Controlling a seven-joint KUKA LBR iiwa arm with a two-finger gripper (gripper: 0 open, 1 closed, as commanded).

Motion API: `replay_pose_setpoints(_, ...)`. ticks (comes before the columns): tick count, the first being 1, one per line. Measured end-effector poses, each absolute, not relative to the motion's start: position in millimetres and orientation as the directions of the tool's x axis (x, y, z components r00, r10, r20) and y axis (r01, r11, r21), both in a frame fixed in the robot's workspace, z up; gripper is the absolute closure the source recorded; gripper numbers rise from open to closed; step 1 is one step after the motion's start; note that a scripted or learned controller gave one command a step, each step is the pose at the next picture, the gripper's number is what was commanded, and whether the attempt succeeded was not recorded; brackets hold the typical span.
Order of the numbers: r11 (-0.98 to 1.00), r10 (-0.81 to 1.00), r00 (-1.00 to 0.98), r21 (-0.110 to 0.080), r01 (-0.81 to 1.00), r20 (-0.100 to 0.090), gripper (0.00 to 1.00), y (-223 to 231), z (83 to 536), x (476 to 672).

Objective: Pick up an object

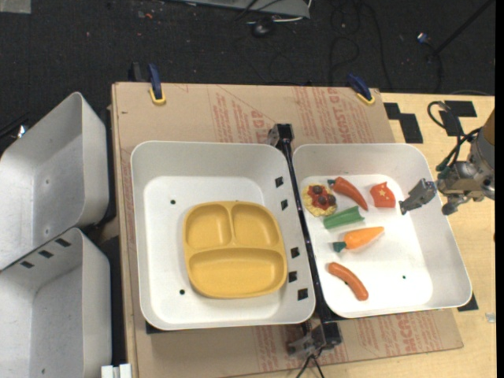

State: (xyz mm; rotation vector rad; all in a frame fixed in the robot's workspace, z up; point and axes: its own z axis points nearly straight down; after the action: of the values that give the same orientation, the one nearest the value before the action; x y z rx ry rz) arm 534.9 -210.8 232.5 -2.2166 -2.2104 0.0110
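Though glossy, tapered carrot [361, 238]

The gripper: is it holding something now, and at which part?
Nothing is held. The gripper hangs over the right bin, apart from the red piece nearest it.

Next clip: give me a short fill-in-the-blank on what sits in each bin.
1. The yellow divided tray lies in the ____ bin.
2. The carrot lies in the ____ bin.
3. The gripper hovers at the ____ edge of the right bin.
Missing words: left; right; right
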Motion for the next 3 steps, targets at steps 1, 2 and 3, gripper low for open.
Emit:
replay_pose_setpoints(1, 0.001, 1.000, -0.001, 0.000, 1.000, 0.000, 0.00, -210, 239, 537.8)
replay_pose_setpoints(2, 0.002, 1.000, -0.002, -0.005, 1.000, 0.002, 0.00, -199, 187, 539.9)
replay_pose_setpoints(3, -0.001, 1.000, 0.001, -0.005, 1.000, 0.001, 0.00, -206, 128, 544.7)
